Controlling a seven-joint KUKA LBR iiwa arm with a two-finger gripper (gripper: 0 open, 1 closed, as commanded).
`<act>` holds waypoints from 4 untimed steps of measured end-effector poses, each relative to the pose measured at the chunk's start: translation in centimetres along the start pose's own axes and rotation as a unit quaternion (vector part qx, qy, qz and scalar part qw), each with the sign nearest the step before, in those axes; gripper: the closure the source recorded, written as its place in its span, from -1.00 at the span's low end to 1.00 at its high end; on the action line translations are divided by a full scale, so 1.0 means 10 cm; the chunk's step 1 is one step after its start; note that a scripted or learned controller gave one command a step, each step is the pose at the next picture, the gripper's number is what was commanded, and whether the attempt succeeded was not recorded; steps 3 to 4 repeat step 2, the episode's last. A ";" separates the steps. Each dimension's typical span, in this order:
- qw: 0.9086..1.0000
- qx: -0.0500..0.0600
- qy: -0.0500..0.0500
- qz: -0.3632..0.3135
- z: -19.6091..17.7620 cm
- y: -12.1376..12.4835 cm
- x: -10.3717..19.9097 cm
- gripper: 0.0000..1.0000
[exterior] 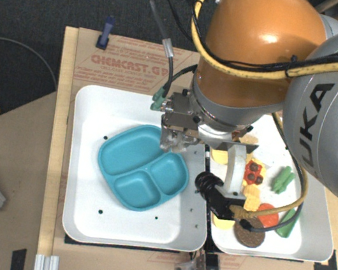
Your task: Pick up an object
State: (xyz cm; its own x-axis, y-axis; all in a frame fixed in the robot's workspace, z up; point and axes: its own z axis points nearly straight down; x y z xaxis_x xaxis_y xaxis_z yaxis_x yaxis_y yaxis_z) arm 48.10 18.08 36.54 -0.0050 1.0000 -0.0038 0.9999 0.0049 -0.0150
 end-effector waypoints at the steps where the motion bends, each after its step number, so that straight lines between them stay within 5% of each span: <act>1: 1.000 0.002 -0.001 0.006 1.53 0.00 -0.50 1.00; 2: 1.000 -0.017 0.006 0.000 -0.44 -0.01 -0.19 1.00; 4: 1.000 -0.017 0.006 0.000 -0.44 -0.01 -0.19 1.00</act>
